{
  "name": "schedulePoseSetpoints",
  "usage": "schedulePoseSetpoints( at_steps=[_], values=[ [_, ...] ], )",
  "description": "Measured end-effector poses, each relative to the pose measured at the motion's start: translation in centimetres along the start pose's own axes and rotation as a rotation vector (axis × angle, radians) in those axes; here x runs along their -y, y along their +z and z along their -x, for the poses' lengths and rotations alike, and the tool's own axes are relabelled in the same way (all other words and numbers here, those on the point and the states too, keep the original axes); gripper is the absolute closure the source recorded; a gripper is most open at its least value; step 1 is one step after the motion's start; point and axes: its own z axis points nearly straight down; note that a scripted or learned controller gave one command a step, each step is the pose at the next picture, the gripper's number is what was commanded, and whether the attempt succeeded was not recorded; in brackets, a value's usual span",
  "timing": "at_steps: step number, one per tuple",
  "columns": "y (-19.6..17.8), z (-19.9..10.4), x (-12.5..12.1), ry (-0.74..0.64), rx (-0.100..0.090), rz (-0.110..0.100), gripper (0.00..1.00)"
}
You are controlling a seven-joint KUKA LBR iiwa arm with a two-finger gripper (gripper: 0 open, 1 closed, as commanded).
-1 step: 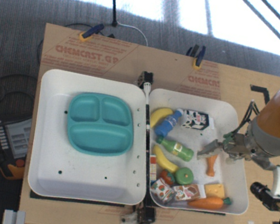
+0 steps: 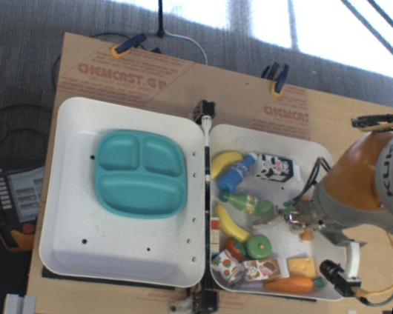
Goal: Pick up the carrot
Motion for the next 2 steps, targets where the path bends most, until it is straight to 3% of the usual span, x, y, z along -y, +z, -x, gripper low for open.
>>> schedulePoseSetpoints(
  at_steps=[1, 2],
  values=[
    [0.2, 2.7, -5.9, -0.107, -0.018, -0.007, 0.0],
    [0.0, -5.1, 1.2, 0.032, 0.003, 0.007, 0.0]
  ],
)
